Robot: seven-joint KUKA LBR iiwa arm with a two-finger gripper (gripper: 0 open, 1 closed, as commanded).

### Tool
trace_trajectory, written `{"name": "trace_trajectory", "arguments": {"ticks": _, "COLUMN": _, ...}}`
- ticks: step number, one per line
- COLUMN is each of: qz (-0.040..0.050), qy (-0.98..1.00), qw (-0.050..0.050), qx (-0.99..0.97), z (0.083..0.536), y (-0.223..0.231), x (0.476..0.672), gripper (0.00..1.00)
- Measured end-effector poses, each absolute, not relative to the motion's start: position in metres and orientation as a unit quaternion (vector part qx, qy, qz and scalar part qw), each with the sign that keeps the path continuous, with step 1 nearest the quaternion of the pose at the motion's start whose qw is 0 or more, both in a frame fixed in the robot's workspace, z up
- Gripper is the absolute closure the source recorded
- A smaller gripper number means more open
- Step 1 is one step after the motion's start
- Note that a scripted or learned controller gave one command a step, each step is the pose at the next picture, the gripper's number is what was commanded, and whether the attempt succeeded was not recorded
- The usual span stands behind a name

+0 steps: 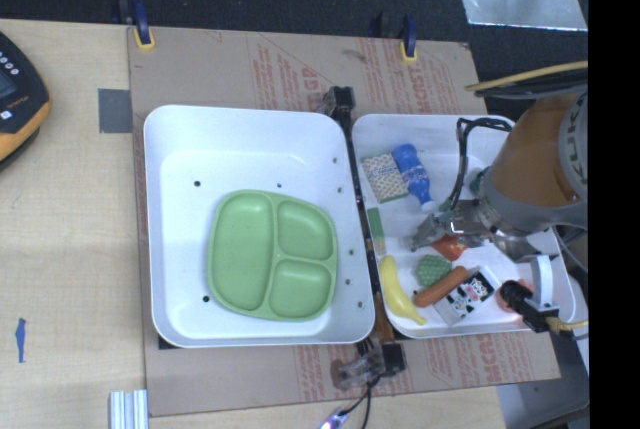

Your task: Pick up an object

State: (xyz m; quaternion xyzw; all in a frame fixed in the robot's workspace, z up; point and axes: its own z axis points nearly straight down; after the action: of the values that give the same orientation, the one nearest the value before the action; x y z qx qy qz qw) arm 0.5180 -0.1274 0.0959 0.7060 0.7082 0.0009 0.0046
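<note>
My gripper is low over the middle of the right bin, reaching in from the right. Just beneath its tip is a small red object, partly covered by it; I cannot tell whether they touch. A green bumpy piece and an orange-red sausage lie just in front of the gripper. Along the bin's front left lies a yellow banana. A blue bottle and a speckled square pad sit toward the back.
A black-and-white patterned box lies at the right bin's front. A thin green stick runs along its left wall. The left bin holds a green divided plate. An orange-edged device sits at the far left.
</note>
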Motion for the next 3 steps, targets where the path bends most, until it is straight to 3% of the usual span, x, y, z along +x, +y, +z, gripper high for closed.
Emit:
{"name": "trace_trajectory", "arguments": {"ticks": 1, "qz": 0.0016, "qy": 0.709, "qw": 0.008, "qx": 0.706, "z": 0.109, "y": -0.13, "x": 0.52, "gripper": 1.0}}
{"name": "trace_trajectory", "arguments": {"ticks": 2, "qz": 0.0009, "qy": 0.709, "qw": 0.008, "qx": 0.705, "z": 0.108, "y": -0.13, "x": 0.52, "gripper": 0.0}}
{"name": "trace_trajectory", "arguments": {"ticks": 3, "qz": -0.0009, "qy": 0.708, "qw": 0.0, "qx": 0.706, "z": 0.092, "y": -0.211, "x": 0.609, "gripper": 0.0}}
